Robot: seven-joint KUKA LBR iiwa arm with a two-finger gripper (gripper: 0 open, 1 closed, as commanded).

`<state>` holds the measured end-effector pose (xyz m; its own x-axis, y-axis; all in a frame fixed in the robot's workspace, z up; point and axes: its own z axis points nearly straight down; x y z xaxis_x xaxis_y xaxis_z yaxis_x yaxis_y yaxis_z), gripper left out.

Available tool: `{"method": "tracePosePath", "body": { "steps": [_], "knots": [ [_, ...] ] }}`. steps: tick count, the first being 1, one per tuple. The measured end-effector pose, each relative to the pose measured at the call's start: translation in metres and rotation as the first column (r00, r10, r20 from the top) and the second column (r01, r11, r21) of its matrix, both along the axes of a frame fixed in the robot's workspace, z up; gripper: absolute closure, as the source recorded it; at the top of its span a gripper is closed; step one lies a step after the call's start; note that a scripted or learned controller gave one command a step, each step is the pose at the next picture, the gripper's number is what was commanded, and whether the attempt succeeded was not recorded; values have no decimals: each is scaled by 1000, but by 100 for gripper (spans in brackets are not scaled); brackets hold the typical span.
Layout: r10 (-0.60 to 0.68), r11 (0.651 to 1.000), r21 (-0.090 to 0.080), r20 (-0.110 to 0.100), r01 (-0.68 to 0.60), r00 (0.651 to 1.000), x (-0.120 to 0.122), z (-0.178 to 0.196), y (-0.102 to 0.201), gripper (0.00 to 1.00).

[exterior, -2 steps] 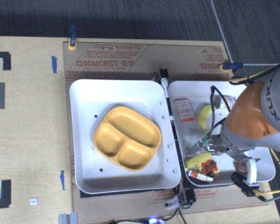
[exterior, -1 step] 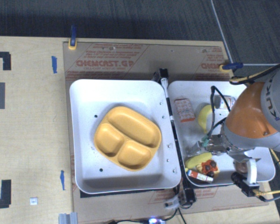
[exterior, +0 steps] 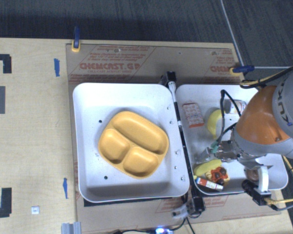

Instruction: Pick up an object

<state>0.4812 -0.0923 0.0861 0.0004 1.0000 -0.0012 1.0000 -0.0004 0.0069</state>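
Crowded against the right bin's (exterior: 282, 179) near edge, a yellow toy (exterior: 208, 168) and small tube (exterior: 208, 183) touch, so a grab could slip or snag both. Above them the gripper (exterior: 223, 151) is probably hidden by the arm (exterior: 261, 123); its opening I cannot tell.

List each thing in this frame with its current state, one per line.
Yellow divided tray: upside down, alone in the left bin.
Arm: reaching over the right bin, covering much of it.
Yellow-green ball: resting in the right bin, partly hidden.
Small packet: lying flat.
Red and yellow items: clustered at the near edge.
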Motion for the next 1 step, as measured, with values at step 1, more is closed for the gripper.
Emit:
{"method": "tracePosePath", "body": {
  "steps": [1],
  "knots": [
    [0, 1000, 1, 0, 0, 1000, 0, 0, 0, 0]
  ]
}}
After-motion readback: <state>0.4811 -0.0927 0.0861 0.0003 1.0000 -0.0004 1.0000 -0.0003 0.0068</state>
